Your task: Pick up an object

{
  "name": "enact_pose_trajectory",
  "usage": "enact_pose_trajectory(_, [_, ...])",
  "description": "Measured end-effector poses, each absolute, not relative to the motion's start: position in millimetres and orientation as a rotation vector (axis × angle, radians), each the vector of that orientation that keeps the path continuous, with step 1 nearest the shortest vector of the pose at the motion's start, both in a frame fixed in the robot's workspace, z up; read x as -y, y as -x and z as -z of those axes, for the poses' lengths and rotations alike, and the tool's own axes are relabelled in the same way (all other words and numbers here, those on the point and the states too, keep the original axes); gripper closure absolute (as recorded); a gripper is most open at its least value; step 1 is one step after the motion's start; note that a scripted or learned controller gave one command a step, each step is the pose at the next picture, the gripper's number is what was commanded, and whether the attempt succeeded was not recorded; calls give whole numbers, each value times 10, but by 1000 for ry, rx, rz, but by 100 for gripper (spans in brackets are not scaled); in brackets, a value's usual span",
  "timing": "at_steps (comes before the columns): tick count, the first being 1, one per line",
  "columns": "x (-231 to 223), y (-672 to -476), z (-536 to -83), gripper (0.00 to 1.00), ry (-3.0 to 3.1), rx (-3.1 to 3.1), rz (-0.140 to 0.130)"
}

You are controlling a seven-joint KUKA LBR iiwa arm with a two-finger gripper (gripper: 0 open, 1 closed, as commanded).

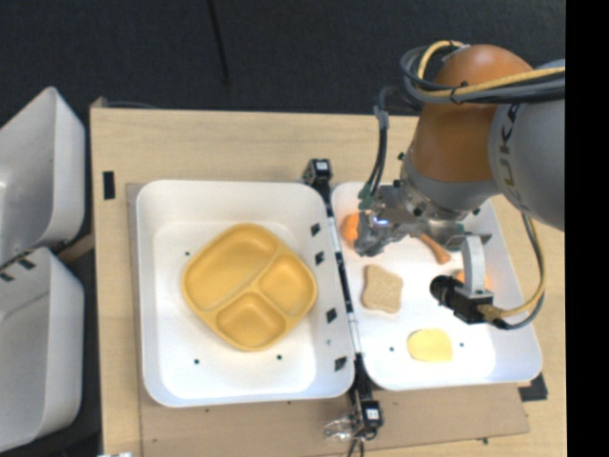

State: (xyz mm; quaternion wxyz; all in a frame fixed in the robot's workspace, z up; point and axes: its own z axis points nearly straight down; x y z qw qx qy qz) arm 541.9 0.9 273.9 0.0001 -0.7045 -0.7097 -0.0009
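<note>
— Where are the things that could be picked up?

— In the right bin [519, 350]. A slice of toast [383, 289] lies near the bin's left wall, about midway along it. A flat yellow piece [430, 346] lies nearer than the toast and a little to its right, apart from it. A small round orange piece [350, 227] sits at the far left of that bin, just beside the dividing wall, and a thin orange stick [437, 249] shows under the arm.

— And the gripper?

— The gripper [373, 232] hangs low over the far left part of the right bin, just beside the round orange piece. Whether its pincer is wide or narrow I cannot tell; dark hardware hides the tips. Nothing shows between them.

— What about the arm?

— The arm [466, 131] comes in from the right, its orange band above the wrist, with cables looping over it.

— The other bin?

— The left bin [152, 350] holds a yellow divided plate [249, 286] with three compartments, lying about in the middle.
</note>
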Motion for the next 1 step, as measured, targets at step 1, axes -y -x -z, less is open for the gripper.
enact_pose_trajectory(1, [-533,-5378,-2562,100,2216,2227,-1])
